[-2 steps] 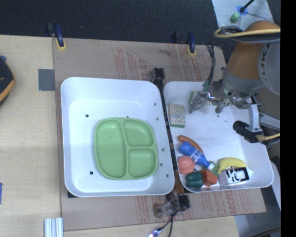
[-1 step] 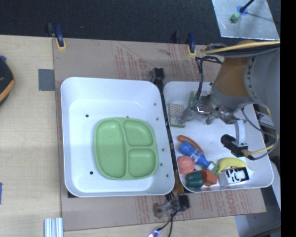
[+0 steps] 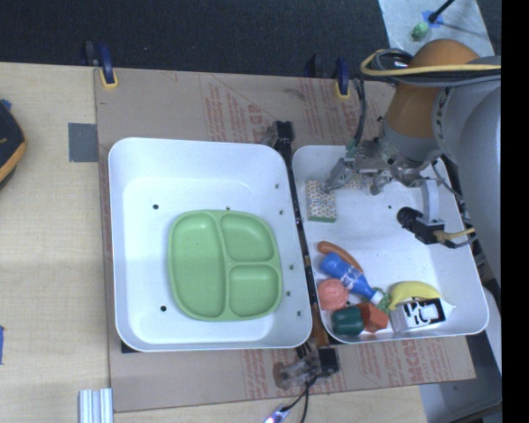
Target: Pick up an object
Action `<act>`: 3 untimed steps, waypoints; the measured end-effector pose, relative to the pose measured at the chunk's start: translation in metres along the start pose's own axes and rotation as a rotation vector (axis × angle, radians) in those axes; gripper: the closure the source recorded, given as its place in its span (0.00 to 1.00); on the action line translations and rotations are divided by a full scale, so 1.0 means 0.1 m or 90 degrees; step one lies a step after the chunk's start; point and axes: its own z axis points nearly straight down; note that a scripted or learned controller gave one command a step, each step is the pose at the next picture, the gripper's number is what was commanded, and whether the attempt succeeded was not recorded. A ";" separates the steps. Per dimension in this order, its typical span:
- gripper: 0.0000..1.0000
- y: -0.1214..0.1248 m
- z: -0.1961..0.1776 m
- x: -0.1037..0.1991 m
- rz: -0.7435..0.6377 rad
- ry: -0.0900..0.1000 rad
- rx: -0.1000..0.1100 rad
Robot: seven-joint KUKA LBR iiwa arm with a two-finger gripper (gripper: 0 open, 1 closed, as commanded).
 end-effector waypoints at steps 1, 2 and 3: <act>0.00 -1.47 0.01 0.10 0.001 0.001 0.002; 0.00 -0.54 0.00 -0.28 0.001 0.000 -0.002; 0.00 -0.11 0.04 -0.96 0.001 0.001 0.005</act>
